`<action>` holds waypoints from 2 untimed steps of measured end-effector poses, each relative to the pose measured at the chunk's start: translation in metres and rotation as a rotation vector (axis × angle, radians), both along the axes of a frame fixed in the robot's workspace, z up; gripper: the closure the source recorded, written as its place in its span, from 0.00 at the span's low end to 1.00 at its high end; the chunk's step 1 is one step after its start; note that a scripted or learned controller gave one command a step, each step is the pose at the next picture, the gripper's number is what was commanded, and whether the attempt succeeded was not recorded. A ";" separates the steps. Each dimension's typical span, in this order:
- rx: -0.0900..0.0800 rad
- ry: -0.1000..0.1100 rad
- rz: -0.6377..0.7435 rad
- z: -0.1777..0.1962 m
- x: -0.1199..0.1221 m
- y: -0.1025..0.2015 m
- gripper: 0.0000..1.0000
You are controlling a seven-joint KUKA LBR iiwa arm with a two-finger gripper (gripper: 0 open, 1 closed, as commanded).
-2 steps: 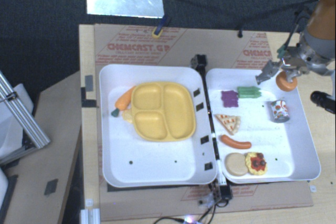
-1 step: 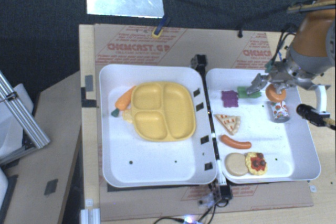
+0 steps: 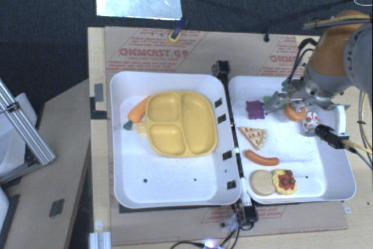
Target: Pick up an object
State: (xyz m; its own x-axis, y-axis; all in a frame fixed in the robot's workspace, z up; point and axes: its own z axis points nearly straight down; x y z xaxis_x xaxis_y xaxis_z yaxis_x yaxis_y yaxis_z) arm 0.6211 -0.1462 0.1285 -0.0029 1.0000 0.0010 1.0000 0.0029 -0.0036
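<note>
Camera view showed two white bins side by side on the bench. Left bin [image 3: 125, 125] held a yellow divided plate [image 3: 178, 123], with a toy carrot [image 3: 137, 109] touching the plate's left edge.

Right bin [image 3: 344, 181] held the small toys: a purple piece [image 3: 254, 108] near the back left, a pizza slice [image 3: 254, 137] just in front of it, a sausage [image 3: 261, 157] in front of that, then a tan round cookie [image 3: 261, 182] touching a spaghetti piece with red sauce [image 3: 284, 182] at the front. An orange ring-shaped toy [image 3: 295, 112] lay toward the back, with a small red-and-white item [image 3: 310, 121] just beside it on the right.

Arm [image 3: 341, 61] came in from the right, orange band above the wrist. Gripper [image 3: 278, 101] was low over the back of the right bin, between the purple piece and the orange ring, close to both. Fingers were too small and cluttered to read; could not tell how far apart they stood, or whether anything sat between them. All toys looked to be resting on the bin floor.
</note>
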 end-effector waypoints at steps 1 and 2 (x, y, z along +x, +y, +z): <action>-0.001 -0.008 -0.002 -0.032 0.002 0.000 0.00; -0.002 -0.010 -0.002 -0.022 0.002 0.000 1.00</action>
State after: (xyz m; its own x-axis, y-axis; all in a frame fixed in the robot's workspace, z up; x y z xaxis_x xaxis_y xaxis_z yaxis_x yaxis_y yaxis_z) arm 0.6232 -0.1462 0.1064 -0.0009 1.0000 -0.0006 1.0000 0.0009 0.0061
